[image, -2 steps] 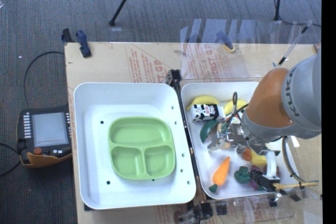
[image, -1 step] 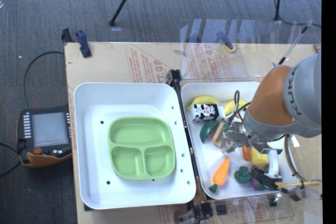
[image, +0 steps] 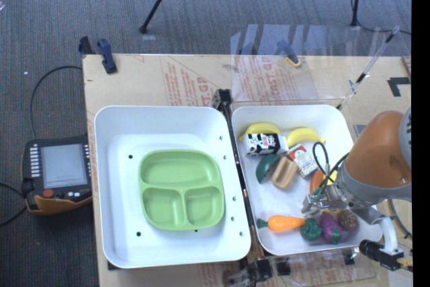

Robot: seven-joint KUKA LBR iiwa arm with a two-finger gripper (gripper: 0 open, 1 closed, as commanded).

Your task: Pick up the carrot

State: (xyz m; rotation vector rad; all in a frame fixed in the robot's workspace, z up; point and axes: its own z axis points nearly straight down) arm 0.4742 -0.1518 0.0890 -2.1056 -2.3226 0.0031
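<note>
Approach underway: the gripper hovers low over the right bin, its opening impossible to tell; the carrot lies just beside, down-left. Next, likely a short shift over it.

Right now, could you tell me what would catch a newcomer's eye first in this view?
Most striking is the arm's orange band at the right edge, hanging over the right bin. That bin holds a huddle of toy food, with the carrot lying alone near its front left, green tip pointing left. In the left bin sits a bright green divided plate.
</note>
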